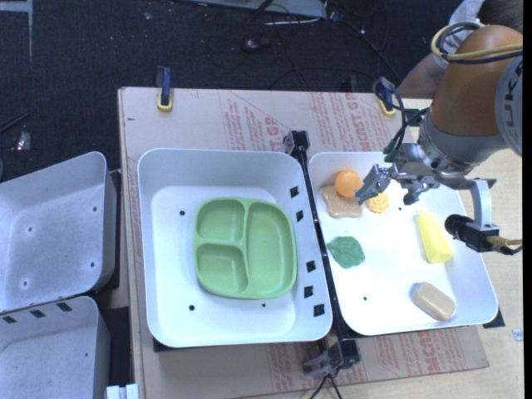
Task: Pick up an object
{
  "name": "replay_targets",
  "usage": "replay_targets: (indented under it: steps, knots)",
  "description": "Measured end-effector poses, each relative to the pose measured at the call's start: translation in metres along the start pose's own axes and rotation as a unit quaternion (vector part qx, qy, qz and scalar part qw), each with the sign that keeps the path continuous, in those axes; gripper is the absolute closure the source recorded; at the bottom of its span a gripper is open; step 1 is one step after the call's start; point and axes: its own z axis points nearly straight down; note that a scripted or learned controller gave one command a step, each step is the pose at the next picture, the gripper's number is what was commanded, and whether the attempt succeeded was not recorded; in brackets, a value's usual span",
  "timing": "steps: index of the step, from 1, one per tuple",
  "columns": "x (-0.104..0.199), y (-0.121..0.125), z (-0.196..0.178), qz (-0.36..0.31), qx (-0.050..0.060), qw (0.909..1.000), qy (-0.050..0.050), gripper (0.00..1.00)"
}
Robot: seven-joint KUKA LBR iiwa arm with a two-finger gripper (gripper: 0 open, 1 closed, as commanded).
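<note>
1. Nearest the camera, in the right bin (478,306), a tan oval object (434,300) like a bar of soap or a bread roll is seen lying by the front right corner. It is judged firm and smooth, so a grip across its short width would be wanted, and some slipping is to be feared.
2. A little farther back, a yellow block (434,238) lies lengthwise near the right wall, and a green leaf-like piece (347,251) lies near the left wall. The leaf is judged thin and limp, hard to pinch from the flat floor; the block looks light and stiff, best taken across its narrow sides.
3. In the left bin (158,223) a pale green divided plate (246,248) with three compartments is set, and nothing is seen in them.
4. Toward the back of the right bin, a beige flat slice (342,204), an orange ball (347,180) and a small yellow knobbly piece (378,204) are clustered, touching or nearly so. The ball is judged round and liable to roll.
5. The gripper (389,185) hangs just above this cluster with its fingers spread apart, nothing being pinched between them. The knobbly piece lies closest under it and is judged the likely target.
6. No object has been lifted yet.
</note>
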Motion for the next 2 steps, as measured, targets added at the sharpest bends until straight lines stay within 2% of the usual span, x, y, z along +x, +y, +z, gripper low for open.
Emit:
replay_targets:
  steps: [1, 2]
  knots:
    - [0.000, 0.002, -0.007, -0.001, -0.006, 1.0000, 0.000, 0.00]
    - [-0.003, 0.008, 0.037, 0.000, -0.006, 1.0000, -0.001, 0.00]
